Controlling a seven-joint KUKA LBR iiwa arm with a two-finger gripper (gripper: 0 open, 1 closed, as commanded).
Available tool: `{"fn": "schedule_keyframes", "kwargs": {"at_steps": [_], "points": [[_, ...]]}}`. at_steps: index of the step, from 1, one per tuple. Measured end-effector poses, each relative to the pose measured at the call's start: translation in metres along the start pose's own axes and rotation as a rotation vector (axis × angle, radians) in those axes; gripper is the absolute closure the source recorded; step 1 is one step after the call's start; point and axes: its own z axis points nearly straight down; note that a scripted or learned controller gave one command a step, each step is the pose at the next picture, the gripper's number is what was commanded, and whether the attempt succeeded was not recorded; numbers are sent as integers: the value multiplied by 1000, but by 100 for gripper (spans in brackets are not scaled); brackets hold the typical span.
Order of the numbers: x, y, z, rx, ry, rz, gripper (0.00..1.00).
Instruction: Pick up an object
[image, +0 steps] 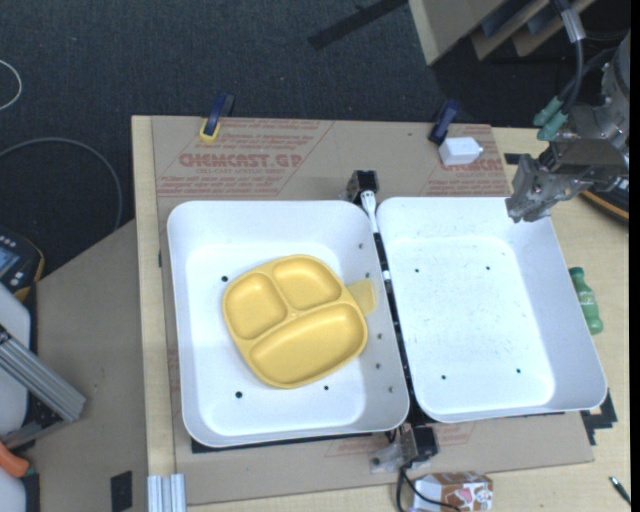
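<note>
Cam view, overhead | yellow divided plate (293, 321) lies flat in left bin (190, 235), touching nothing else | best bet: cross to left bin, pinch plate's raised rim, not its flat | gripper (527, 203) hangs over right bin's (560, 385) far-right corner, arm entering from right; grip state can't tell

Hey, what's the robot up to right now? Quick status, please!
Hand over the right bin's far right corner, nothing seen in it. Yellow divided plate in left bin, untouched. Nothing blocking the plate.
</note>
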Motion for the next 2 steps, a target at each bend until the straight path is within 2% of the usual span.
{"fn": "schedule_keyframes", "kwargs": {"at_steps": [1, 2], "points": [[37, -3, 144, 22, 1, -1, 100], [84, -1, 78, -2, 4, -5, 100]]}}
